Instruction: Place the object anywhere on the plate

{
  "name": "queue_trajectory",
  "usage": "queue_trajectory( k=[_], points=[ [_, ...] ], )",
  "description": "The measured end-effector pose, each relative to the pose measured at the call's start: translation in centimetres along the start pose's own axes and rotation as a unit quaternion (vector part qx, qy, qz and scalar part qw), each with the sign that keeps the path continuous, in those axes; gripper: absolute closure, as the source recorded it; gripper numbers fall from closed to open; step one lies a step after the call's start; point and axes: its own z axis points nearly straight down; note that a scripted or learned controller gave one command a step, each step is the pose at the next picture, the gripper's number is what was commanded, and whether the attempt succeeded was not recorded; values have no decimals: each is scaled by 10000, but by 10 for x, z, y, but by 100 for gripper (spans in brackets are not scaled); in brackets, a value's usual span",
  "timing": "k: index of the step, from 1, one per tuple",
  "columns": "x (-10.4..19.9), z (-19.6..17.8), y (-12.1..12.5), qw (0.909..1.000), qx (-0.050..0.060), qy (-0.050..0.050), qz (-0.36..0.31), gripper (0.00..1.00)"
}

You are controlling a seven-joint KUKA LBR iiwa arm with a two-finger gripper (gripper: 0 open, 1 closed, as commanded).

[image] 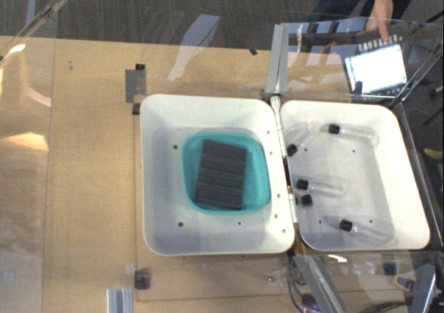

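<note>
The wooden bench (76, 187) is sitting bare on the left side. Next, the left bin (156, 235) is holding a blue-green plate (258, 187). A dark ridged block (222, 174) is lying flat on the plate, close to the middle and tipped a little to one side. That block is looking like the task's thing, so I am thinking the job is already done.

I cannot tell if the gripper is let go or squeezed tight.

Here is what I am worrying about. If the arm is coming down into the left bin again, it could be bumping the block and pushing it up the plate's edge or off it. The plate could also be sliding on the smooth bin floor.

In the right bin (378, 187), a few clear tubes with black caps (345, 224) are lying apart from each other. They are round and see-through, so they could be rolling away or slipping out of a grab.

At the top right, a person's hand (381, 10) is hanging near a bright screen (377, 69), close to where the arm swings.
</note>
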Motion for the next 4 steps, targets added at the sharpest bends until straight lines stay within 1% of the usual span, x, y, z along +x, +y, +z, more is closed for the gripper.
queue_trajectory(
  k=[3, 4],
  points=[
    [0, 0, 0, 10000, 0, 0, -5, 0],
    [67, 1, -8, 10000, 3, 5, -19, 0]
  ],
)
